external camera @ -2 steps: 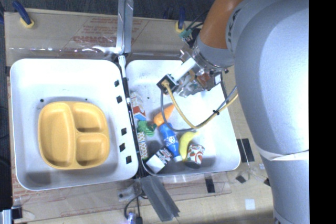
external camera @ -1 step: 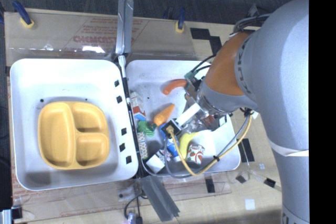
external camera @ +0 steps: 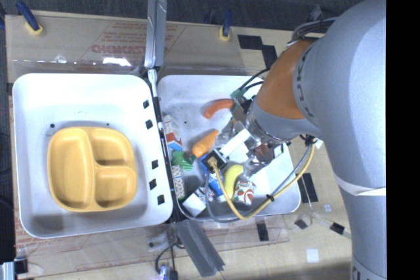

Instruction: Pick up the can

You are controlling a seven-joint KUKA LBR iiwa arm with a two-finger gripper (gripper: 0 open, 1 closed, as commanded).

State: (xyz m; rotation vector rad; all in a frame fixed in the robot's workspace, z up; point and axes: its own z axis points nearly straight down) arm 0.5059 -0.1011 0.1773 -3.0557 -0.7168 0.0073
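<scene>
While the gripper (external camera: 231,153) hovers low in the right bin (external camera: 190,90), the grasp on the can (external camera: 244,191) is not yet made.

Nearest, the can lies by the bin's front wall beside a yellow fruit (external camera: 233,176), just below the gripper, which needs shifting over it; whether the fingers are spread or pressed together, I cannot tell. Farther back lie two carrots (external camera: 217,107).

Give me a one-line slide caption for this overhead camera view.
Grey KUKA arm reaches into the cluttered right white bin over carrots and a banana, while the yellow divided plastic tray sits in the left white bin.
</scene>
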